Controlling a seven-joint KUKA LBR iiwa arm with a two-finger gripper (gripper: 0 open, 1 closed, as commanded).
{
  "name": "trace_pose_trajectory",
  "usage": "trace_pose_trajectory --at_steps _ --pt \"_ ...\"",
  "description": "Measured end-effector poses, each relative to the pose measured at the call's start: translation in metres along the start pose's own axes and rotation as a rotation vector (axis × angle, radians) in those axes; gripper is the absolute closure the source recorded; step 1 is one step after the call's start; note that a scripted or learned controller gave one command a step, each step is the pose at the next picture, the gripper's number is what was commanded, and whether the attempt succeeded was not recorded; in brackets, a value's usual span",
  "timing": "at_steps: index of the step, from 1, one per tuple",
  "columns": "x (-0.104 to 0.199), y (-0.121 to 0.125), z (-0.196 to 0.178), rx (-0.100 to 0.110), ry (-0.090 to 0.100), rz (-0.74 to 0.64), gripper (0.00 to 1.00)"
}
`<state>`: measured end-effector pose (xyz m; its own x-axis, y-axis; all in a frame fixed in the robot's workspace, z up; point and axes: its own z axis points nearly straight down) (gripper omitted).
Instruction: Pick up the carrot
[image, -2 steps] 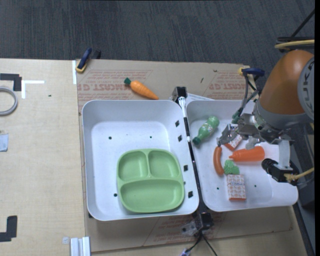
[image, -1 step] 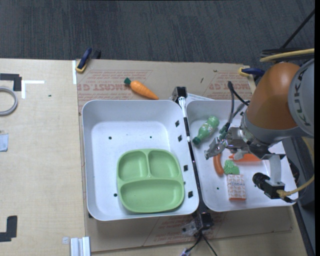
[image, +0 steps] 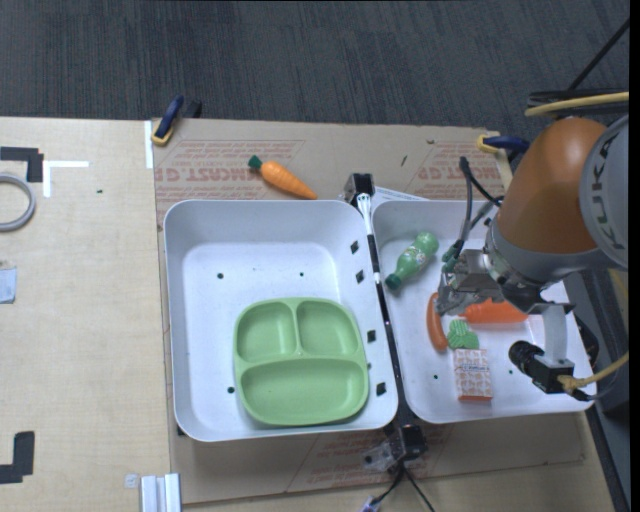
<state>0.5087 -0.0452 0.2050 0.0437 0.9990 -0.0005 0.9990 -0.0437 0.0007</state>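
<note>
A robot arm (image: 560, 200) lowers its hand (image: 458, 290) into the right bin (image: 412, 372), among a green bottle (image: 412, 258), a small box (image: 472, 376) and two orange items (image: 436, 322). The carrot (image: 283, 178) lies outside both bins, on the cardboard sheet (image: 220, 150) covering the surface. It sits just beyond the far rim of the left bin (image: 220, 270), which holds a green divided plate (image: 300, 360). From the hand, the carrot lies well apart, up and to the left in the camera view. Its long axis runs on a slant, leafy end to the upper left and tip pointing back toward the bins. Whether the hand is open or closed cannot be told from this angle; nothing is seen in its grasp.
</note>
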Motion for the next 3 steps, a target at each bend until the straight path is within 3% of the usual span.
trace_pose_trajectory --at_steps 1,2,3 --pt "-0.072 -0.027 -0.056 -0.002 -0.001 -0.137 1.00" --pt "-0.056 -0.027 0.111 -0.005 0.001 -0.025 1.00" --pt "-0.156 -0.023 -0.018 -0.002 -0.001 -0.285 1.00"
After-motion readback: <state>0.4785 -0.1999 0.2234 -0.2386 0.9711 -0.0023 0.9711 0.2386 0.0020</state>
